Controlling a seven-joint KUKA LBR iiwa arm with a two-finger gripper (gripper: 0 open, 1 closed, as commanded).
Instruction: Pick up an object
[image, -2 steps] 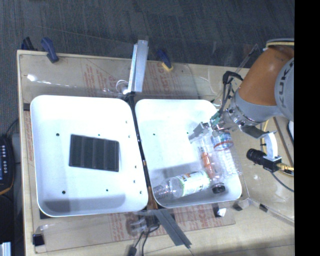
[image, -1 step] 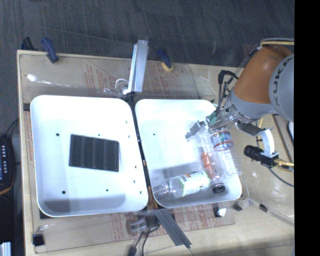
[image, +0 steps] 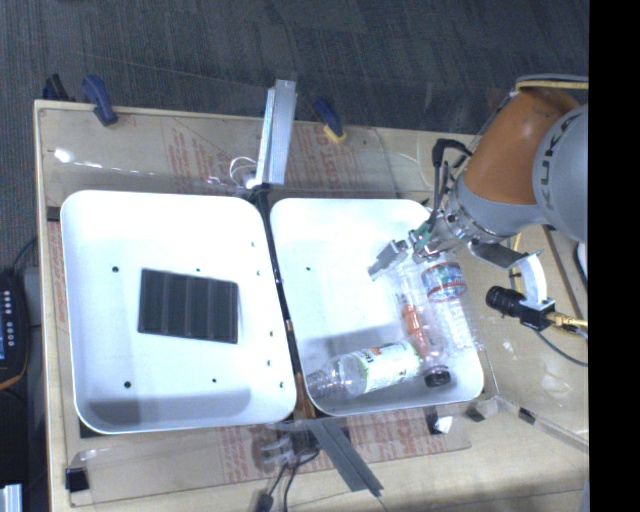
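Observation:
My gripper (image: 402, 254) hangs over the far right part of the right bin (image: 330, 230), just above the top ends of two clear plastic bottles. One bottle (image: 445, 290) has a blue and red label and lies along the bin's right wall. Beside it lies a second clear bottle (image: 414, 322) with orange inside. A third clear bottle (image: 366, 370) with a green and white label lies on its side along the near wall. A small black round thing (image: 437, 378) sits by its end. Nothing is visibly held.
A flat black ridged rectangle (image: 188, 306) lies in the middle of the left bin (image: 100, 230). A grey metal bar (image: 276, 132) stands at the far edge between the bins. Blue clamps (image: 98, 98) grip the bench's far edge.

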